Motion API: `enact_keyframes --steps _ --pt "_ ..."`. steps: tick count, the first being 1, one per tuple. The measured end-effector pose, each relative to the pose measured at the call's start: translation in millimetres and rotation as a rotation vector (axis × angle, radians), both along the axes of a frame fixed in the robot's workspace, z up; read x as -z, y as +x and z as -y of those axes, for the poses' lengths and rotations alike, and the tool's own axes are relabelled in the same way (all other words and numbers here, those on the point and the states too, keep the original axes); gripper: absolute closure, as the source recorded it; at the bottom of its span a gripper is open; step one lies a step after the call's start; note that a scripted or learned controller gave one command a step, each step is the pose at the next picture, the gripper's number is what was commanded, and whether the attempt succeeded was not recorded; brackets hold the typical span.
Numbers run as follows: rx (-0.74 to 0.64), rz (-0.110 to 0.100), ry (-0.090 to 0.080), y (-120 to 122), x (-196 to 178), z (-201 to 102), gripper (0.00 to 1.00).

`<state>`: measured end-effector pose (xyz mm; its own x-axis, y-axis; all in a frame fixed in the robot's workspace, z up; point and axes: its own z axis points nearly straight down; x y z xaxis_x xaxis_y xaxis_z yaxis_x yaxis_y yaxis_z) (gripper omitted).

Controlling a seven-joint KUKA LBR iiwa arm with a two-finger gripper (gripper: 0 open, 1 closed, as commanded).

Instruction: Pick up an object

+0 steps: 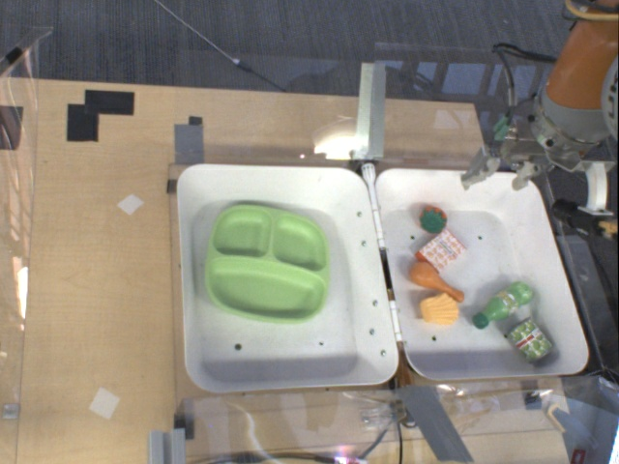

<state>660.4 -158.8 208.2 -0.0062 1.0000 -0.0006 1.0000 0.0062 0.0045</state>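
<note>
A green bottle [503, 304] is seen lying tilted in the right bin [566, 259], near its front corner. The gripper [500, 173] is held above the bin's far rim, fingers apart, nothing between them.

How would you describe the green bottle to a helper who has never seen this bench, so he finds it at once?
Look in the right bin, the one with small items, not the one with the green tray. Near its front right corner lies the bottle, on its side, beside a can. It alone there is long, bright green and capped.
</note>
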Motion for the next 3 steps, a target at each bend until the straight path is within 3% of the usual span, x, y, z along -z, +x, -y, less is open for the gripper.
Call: enact_keyframes --steps 1,2,3 --pt "-0.180 0.014 -0.003 -59 109 -26 0.00" --pt "-0.196 0.004 -0.002 9 120 -38 0.00" --pt "-0.203 0.010 -0.004 11 107 -39 1.00"
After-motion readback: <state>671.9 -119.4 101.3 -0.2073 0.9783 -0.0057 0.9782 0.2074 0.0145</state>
